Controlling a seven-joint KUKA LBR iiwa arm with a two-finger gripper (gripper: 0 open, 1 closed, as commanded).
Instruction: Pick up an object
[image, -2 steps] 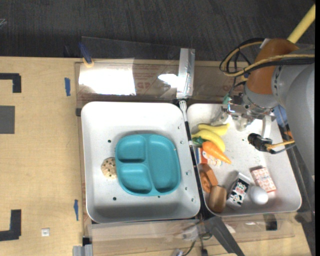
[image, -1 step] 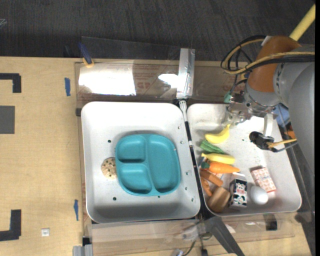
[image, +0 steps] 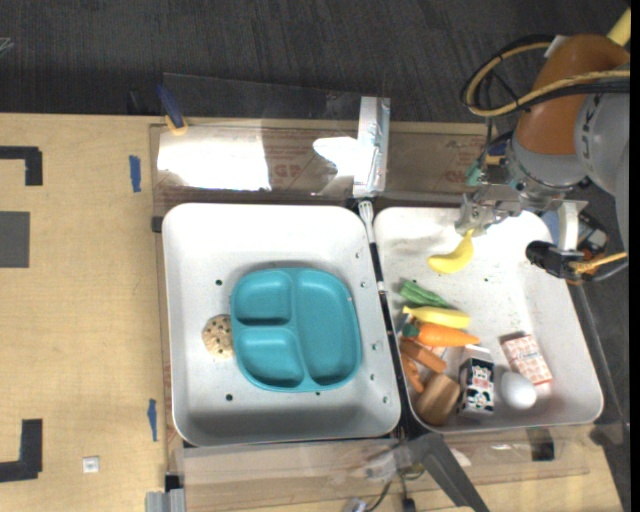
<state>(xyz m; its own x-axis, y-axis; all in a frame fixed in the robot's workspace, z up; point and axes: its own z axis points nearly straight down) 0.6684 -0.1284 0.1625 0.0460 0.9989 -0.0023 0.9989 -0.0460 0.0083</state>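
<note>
My gripper (image: 482, 218) hangs over the far part of the right bin (image: 560, 300), below the grey wrist and its orange band. A small yellow banana (image: 452, 258) lies just down and left of it, its upper tip reaching up to the gripper's lower end. Whether the banana is gripped or only touched is unclear. Other pickable items crowd the bin's near left: a green vegetable (image: 425, 295), a yellow piece (image: 442, 317), an orange carrot (image: 445, 337), a brown piece (image: 437, 397), a black-and-white carton (image: 478, 385), a white egg (image: 518, 390) and a pink box (image: 526, 358).
The left bin (image: 190, 260) holds a teal divided plate (image: 296, 327) with a cookie (image: 218, 336) beside its left edge. A ridge (image: 372, 270) separates the two bins. Yellow and black cables (image: 510, 80) loop behind the arm at the far right.
</note>
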